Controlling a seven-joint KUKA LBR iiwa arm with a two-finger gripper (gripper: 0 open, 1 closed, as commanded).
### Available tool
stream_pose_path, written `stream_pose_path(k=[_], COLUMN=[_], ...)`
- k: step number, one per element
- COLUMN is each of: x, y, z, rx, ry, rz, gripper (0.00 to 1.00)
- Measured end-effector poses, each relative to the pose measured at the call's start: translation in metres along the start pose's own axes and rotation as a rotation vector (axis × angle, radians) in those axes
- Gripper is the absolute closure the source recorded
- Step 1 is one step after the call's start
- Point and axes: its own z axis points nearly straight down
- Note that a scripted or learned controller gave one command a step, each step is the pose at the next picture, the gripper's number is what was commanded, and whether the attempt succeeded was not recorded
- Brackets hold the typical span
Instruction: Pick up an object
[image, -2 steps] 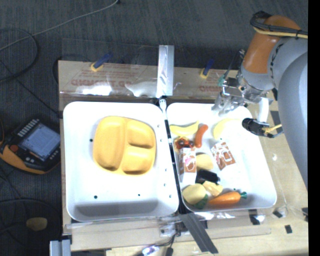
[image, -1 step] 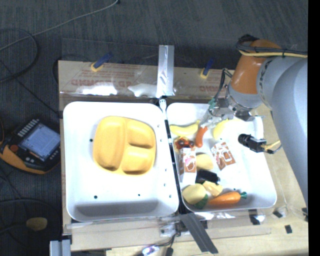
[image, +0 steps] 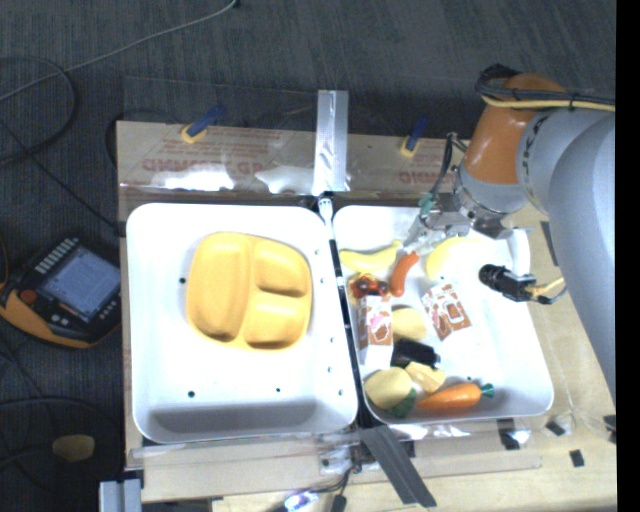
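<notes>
My gripper (image: 422, 232) hangs over the back of the right bin (image: 520, 350), reaching in from the orange-banded wrist (image: 500, 150). Just below and left of its tip lies a small orange-red chilli (image: 403, 272), slanted, with its upper end close to the gripper. I cannot tell whether they touch. A pale yellow banana piece (image: 366, 262) lies to the left of the chilli, and a yellow wedge (image: 446, 254) to its right. Further forward lie two printed sachets (image: 447, 308) (image: 378, 323), a lemon (image: 408, 322), a black item (image: 413, 352), a carrot (image: 450, 398) and a pale potato (image: 388, 384).
The left bin (image: 160, 390) holds one large yellow divided tray (image: 248, 290). A raised divider (image: 342, 310) separates the bins. A black fitting with a yellow cable (image: 508, 282) sits at the right bin's right side. The arm's grey body (image: 590, 230) looms over the right edge.
</notes>
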Motion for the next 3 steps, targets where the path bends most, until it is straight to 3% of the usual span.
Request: stream_pose_path(k=[1, 2, 3], x=[0.012, 0.012, -0.08], y=[0.004, 0.004, -0.052], z=[0.025, 0.026, -0.022], rx=[0.011, 0.013, 0.014], ry=[0.003, 0.004, 0.003], rz=[-0.3, -0.3, -0.306], gripper=[1.0, 0.0, 0.0])
